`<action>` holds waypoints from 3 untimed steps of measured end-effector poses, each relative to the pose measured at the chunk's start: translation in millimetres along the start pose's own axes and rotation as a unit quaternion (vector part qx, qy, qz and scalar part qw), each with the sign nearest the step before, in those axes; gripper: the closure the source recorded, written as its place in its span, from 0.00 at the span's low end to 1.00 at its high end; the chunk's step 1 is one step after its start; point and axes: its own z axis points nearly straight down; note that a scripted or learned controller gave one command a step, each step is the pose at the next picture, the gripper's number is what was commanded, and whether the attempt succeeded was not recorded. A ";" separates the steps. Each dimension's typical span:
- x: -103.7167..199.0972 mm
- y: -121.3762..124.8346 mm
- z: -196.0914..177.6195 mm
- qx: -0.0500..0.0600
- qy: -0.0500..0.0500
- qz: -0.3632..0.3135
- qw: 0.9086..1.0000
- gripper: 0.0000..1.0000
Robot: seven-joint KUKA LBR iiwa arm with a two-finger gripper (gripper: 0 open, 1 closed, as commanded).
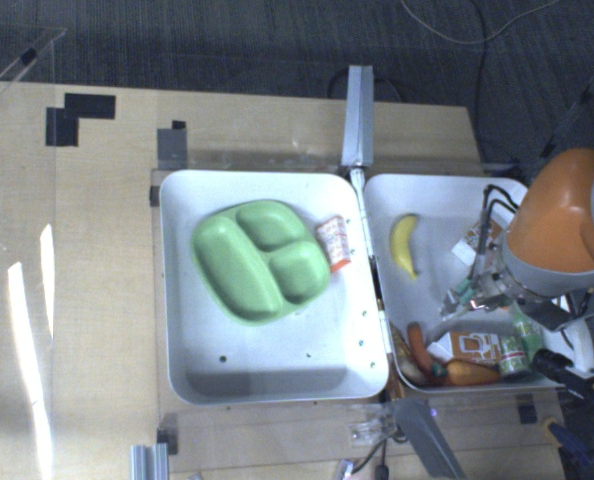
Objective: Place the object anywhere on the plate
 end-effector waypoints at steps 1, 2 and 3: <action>-104.4 -31.1 -5.9 -0.002 -0.002 -0.210 0.978 1.00; -43.6 13.5 43.4 -0.001 0.000 -0.255 0.967 1.00; -81.0 -25.2 -14.3 -0.002 -0.001 -0.074 0.997 1.00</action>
